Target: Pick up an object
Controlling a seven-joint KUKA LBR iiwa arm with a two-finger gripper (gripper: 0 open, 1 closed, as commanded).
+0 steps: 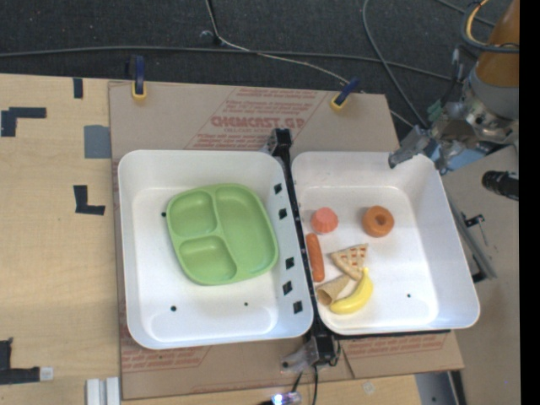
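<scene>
The end effector (412, 152) hangs over the right bin's (439, 306) far right corner; whether it's clenched, I cannot tell. The toy donut (379, 221) lies nearer, left of it, well apart.

It looked like a robotics lab to me; two white bins (135, 251) sat on a cardboard sheet (253, 121) clamped to a plywood bench (51, 251); black cables (253, 49) trailed over dark carpet (101, 15); black tape marks (84, 199) dotted the wood.
</scene>
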